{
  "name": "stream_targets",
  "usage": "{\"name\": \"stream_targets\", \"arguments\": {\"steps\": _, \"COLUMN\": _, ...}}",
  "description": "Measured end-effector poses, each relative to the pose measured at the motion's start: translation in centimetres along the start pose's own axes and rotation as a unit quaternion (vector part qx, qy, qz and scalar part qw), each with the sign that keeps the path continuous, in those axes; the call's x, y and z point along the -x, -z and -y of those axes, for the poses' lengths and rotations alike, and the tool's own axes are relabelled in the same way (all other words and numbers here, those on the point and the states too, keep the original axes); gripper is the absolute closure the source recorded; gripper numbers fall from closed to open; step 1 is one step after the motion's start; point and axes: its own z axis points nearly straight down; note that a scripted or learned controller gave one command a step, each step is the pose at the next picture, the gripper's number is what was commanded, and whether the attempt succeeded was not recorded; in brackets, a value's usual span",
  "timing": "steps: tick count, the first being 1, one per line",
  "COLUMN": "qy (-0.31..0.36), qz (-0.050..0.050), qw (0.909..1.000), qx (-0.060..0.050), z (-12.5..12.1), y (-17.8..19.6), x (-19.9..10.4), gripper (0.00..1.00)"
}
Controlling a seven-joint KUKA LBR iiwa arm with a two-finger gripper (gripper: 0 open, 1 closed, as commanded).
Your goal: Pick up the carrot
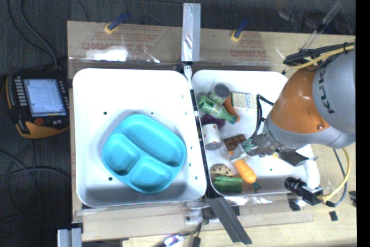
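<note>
- Fingers of the gripper [252, 148]: their state cannot be told; the tip is small and partly hidden under the wrist.
- Carrot [245, 170]: lies free on the floor of the right bin [272, 168], just below the gripper tip, orange, tilted.
- Green vegetable [228, 183]: touches the carrot's lower left side.
- Cookie [218, 170]: sits left of the carrot.
- Chocolate bar [234, 141]: lies just left of the gripper tip.
- White can [211, 136]: stands further left.
- Blue divided tray [144, 151]: rests in the left bin [92, 95], well apart.
</note>
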Motion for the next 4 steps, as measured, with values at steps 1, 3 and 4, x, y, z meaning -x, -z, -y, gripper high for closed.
{"name": "stream_targets", "arguments": {"steps": 1, "qy": 0.000, "qz": 0.000, "qw": 1.0000, "qx": 0.000, "z": 0.0, "y": 0.0, "x": 0.0, "gripper": 0.00}}
{"name": "stream_targets", "arguments": {"steps": 3, "qy": 0.084, "qz": 0.004, "qw": 0.9964, "qx": 0.012, "z": -0.3, "y": -1.3, "x": 3.2, "gripper": 1.00}}
{"name": "stream_targets", "arguments": {"steps": 4, "qy": 0.142, "qz": 0.002, "qw": 0.9899, "qx": 0.002, "z": -0.4, "y": 10.0, "x": -1.5, "gripper": 1.00}}
